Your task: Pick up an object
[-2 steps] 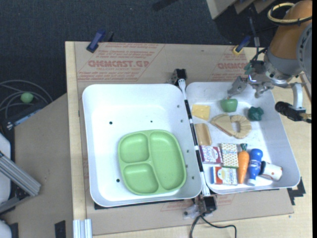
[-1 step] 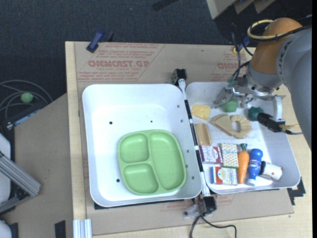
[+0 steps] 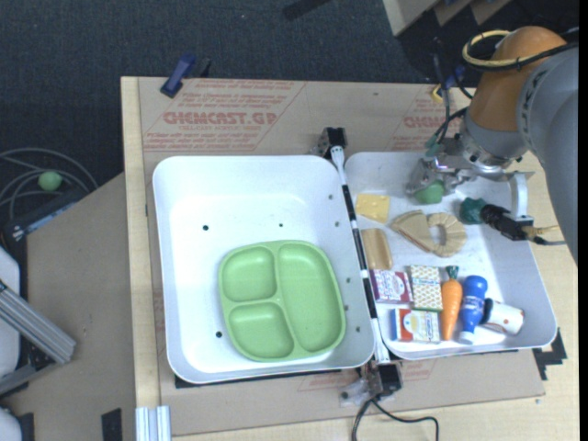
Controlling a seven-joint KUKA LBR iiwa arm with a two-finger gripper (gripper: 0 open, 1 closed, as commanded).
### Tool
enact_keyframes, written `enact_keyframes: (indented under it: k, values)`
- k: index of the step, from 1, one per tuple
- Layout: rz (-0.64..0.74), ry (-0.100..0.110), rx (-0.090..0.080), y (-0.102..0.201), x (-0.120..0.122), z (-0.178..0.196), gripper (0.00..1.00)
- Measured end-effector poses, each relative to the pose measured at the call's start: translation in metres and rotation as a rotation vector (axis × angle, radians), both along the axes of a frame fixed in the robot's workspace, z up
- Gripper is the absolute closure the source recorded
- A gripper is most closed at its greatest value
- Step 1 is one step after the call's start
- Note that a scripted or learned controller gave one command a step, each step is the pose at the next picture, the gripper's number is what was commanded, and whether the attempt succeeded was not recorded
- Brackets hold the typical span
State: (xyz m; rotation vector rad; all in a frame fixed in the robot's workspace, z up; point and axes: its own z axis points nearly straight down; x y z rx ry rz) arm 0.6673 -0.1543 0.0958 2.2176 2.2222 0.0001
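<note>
A small green object (image 3: 428, 192) lies at the far end of the right bin (image 3: 542, 292), directly under the gripper (image 3: 439, 175); I cannot tell whether the jaws are apart or together, nor whether they touch it. It looks light, rounded and probably smooth plastic, so likely to slip; a hold across its middle seems best. Nearer than the green object lie a yellow block (image 3: 373, 207), a carrot (image 3: 450, 307) and a blue bottle (image 3: 471, 304). Left of it, the other bin holds a green divided plate (image 3: 280, 299).

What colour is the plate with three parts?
Light green; the divided plate shows clearly in the camera view, in the left bin.
</note>
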Motion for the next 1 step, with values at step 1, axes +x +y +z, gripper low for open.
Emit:
enact_keyframes:
  k: [1]
  values:
    - [0.000,0.000,0.003,0.0690,-0.0462,0.0904,1.00]
